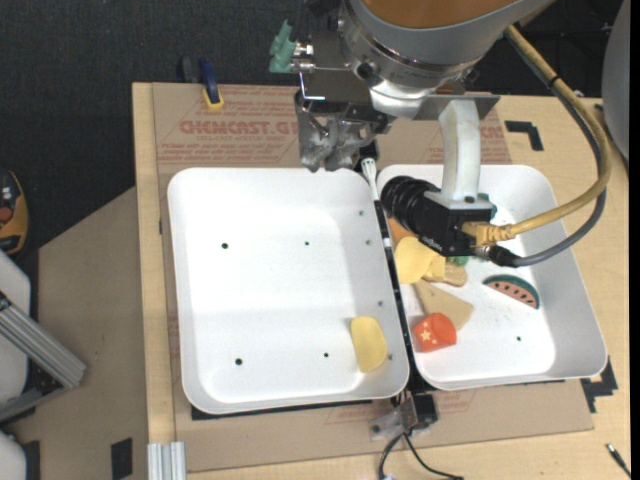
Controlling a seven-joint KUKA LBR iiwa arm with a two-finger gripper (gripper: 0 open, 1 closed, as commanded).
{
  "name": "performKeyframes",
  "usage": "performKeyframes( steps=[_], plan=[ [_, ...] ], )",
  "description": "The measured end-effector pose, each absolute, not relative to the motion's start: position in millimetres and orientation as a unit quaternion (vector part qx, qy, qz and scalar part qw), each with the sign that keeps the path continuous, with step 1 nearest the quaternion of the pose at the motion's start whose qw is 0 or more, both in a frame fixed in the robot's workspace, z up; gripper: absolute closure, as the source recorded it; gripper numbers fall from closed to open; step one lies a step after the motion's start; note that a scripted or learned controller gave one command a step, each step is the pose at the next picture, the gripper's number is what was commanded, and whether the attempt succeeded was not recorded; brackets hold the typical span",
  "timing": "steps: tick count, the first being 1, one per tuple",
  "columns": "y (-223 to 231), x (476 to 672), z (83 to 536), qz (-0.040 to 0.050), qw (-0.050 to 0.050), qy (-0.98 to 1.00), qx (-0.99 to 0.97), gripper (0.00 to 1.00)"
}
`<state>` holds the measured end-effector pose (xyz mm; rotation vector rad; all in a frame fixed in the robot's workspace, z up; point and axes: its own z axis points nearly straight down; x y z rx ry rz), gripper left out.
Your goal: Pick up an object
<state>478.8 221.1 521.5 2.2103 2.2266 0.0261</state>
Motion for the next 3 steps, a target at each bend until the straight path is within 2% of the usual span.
performKeyframes(
  steps=[1,2,3],
  plan=[
    [147.2,479.7,536.9,0.0026,0.002,0.705,0.709,1.0],
    [229.0,506.1,425.1,-0.0054,-0.003,0.71,0.705,1.0],
    [224.4,507.1,542.6,0.0073,0.003,0.708,0.706,1.0]
  ],
)
